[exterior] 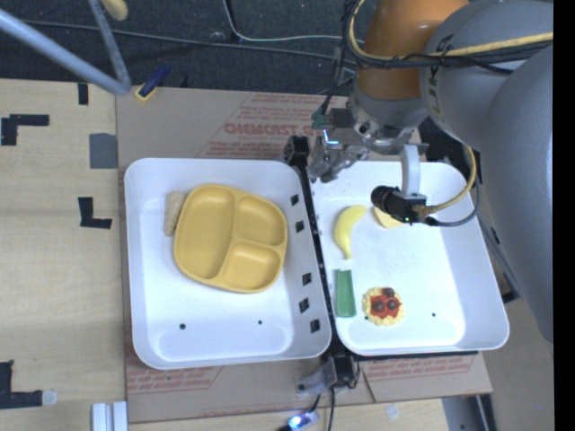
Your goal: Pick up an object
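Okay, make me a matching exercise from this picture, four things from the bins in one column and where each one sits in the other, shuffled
Things:
1. yellow divided plate
2. banana
3. green block
4. small pizza toy

Places:
A. right bin, near its front, right of the green piece
B. left bin, in its middle
C. right bin, along its left wall, toward the front
D. right bin, upper left part, just below the robot's hand

Pairs: 1-B, 2-D, 3-C, 4-A
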### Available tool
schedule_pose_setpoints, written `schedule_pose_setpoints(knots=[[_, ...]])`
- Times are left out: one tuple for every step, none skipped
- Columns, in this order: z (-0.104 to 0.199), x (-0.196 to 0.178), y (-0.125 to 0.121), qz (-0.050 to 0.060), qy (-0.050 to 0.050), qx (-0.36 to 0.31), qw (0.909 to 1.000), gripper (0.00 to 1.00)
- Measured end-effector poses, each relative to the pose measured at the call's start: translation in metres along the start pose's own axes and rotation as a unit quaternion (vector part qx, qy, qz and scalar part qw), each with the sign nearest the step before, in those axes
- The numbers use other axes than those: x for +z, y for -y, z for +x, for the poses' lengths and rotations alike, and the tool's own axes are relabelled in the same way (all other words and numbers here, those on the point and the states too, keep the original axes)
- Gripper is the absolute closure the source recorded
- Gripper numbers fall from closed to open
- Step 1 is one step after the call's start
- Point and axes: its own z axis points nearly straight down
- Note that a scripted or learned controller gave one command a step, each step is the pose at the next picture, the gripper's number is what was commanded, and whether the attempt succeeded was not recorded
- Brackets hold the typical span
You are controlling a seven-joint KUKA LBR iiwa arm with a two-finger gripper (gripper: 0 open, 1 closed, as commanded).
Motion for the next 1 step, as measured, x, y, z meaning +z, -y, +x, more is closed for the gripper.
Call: schedule_pose_setpoints(knots=[[0.0514, 0.0130, 0.0150, 0.001, 0.000, 0.000, 1.0000, 1.00]])
